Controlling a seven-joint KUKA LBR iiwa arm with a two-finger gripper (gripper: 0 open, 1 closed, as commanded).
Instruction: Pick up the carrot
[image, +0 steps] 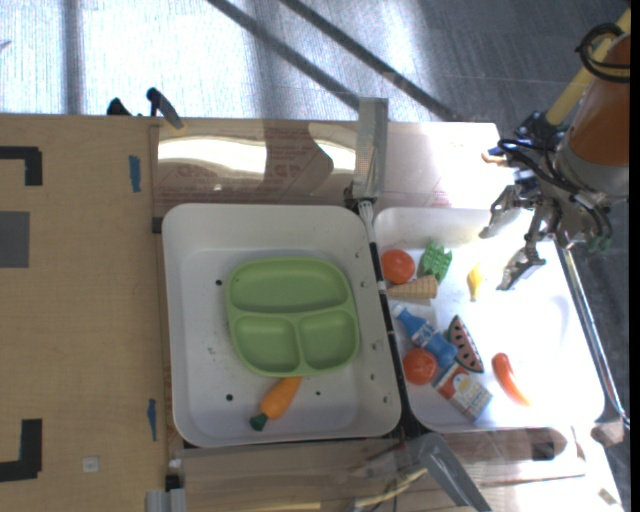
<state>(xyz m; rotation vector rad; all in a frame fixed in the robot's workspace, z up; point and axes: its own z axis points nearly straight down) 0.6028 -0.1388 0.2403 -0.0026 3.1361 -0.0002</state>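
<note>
Carrot (277, 399) is the target and it's nowhere near the gripper (515, 240) right now. It lies in the other bin, far across from the fingers and down toward the near edge, tucked just beside the bottom rim of the green divided plate (291, 312), leafy end pointing to the bin's near corner. The gripper hangs over the far side of the right bin (560, 330) with its two fingers spread apart and nothing between them.

My take on doing this well: the arm has to cross the divider between the bins, then come down with the fingers straddling the carrot's short width, not its length. The carrot sits at a slant, so the wrist probably needs turning to match. The plate rim is so close on one side that a finger could land on it, so I'd aim for the orange body's middle, on the side away from the plate.

Surface looks like smooth white plastic, so the carrot could skate if nudged. The left bin (190, 330) has open floor around the carrot on the near side. The right bin beneath the gripper is crowded with toy food, including a tomato (397, 265), watermelon slice (464, 344) and red pepper (508, 377).
</note>
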